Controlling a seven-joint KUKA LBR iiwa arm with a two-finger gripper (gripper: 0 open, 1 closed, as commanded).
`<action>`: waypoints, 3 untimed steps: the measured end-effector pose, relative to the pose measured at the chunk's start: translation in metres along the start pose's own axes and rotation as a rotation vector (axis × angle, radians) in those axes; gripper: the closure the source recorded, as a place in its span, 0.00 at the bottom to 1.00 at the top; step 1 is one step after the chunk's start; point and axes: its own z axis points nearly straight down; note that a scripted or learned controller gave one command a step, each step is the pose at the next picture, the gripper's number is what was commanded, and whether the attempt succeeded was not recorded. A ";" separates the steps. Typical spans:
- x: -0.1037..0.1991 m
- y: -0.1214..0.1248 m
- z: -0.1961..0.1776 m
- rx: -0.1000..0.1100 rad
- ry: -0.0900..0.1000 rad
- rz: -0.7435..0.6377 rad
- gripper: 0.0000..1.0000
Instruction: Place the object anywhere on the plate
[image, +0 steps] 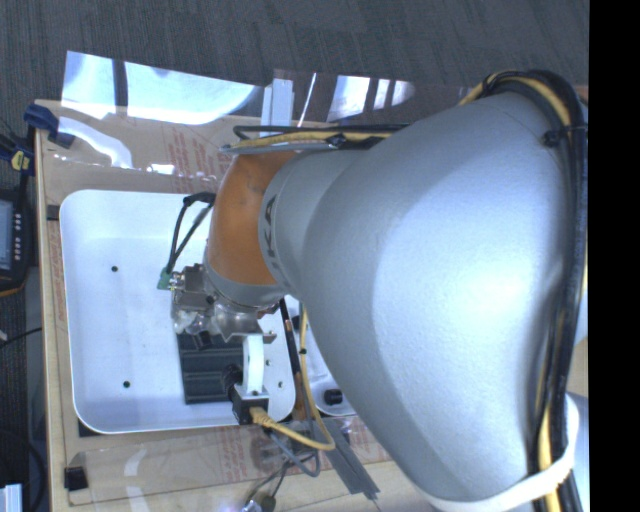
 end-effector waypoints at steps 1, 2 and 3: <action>-0.043 0.020 -0.030 0.000 0.001 0.358 1.00; 0.028 -0.007 -0.011 0.006 0.000 0.510 1.00; 0.042 0.023 0.005 -0.001 0.001 0.360 1.00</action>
